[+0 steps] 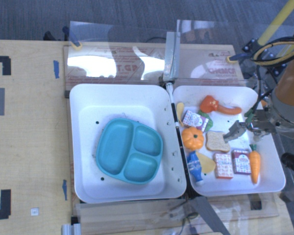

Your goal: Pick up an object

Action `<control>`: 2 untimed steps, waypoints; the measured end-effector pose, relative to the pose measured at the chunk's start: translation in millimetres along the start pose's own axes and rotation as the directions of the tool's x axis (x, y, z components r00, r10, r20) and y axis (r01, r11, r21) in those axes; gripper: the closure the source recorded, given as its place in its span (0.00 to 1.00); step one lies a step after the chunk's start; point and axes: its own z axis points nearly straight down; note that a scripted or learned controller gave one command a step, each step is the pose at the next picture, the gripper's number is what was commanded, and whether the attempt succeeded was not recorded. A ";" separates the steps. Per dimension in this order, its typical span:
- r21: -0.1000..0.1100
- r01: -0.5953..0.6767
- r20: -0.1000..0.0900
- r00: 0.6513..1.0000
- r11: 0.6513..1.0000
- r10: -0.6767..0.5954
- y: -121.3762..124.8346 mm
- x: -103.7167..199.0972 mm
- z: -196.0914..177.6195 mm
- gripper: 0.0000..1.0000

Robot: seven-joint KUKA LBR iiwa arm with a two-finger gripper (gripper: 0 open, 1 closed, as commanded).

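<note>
The right bin [272,153] holds several toy foods: a red pepper [216,105], a small purple and white box [193,119], an orange pumpkin [193,138], a bread slice [217,141], a blue bottle [194,167], two red boxes [233,163] and a carrot [255,165]. My gripper [235,130] reaches in from the right and hovers just right of the bread slice, above the bin floor. It is open, with nothing between its fingers.
The left bin [81,131] holds a blue divided plate [130,150]. A yellow cheese wedge [207,163] lies beside the bottle. A clear upright panel [171,58] stands behind the bins. Cables and a yellow hose [279,18] hang at the right.
</note>
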 end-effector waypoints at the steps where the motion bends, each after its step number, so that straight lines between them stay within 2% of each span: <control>1: 0.002 -0.042 0.000 0.999 0.999 0.042 -13.6 52.3 53.9 0.00; 2: -0.005 -0.064 0.000 0.998 0.998 0.064 54.7 17.8 134.9 0.00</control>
